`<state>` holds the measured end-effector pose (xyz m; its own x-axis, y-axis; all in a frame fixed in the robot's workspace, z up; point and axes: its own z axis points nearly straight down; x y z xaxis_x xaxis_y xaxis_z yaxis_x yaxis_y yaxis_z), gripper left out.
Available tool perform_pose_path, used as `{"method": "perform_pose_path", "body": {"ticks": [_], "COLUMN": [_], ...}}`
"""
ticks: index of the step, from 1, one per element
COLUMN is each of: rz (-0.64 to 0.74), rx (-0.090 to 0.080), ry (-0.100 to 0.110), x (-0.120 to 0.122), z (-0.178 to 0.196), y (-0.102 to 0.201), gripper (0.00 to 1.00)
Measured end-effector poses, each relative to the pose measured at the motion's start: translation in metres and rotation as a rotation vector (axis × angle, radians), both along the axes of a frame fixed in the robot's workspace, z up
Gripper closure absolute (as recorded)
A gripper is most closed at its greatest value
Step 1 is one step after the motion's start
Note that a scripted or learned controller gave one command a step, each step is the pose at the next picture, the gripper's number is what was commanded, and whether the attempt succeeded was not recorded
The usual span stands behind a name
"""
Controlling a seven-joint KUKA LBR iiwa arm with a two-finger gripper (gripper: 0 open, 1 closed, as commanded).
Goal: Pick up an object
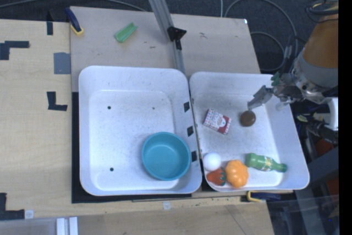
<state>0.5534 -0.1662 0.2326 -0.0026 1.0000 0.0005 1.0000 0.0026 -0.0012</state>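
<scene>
Just below and left of the gripper (263,97), whose fingers' spread cannot be told and which grips nothing visible, the small brown ball (248,118) lies apart in the right bin (286,135), round without long axis, nearest object.

A small round brown ball (248,118) lies in the right bin (286,135), beside a red carton (216,121).

bowl (165,155) in left bin (99,82), carton (216,121) in right bin (220,85)
</scene>
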Motion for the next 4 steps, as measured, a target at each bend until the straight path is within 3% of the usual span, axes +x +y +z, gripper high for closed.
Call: {"method": "perform_pose_path", "body": {"ticks": [1, 3, 4], "rz": [0.000, -0.001, 0.000], "rx": [0.000, 0.001, 0.003], "ry": [0.000, 0.006, -0.003], "x": [0.000, 0.001, 0.004], "z": [0.000, -0.098, -0.137], "y": [0.000, 0.009, 0.009], "gripper": [0.00, 0.00, 0.00]}}
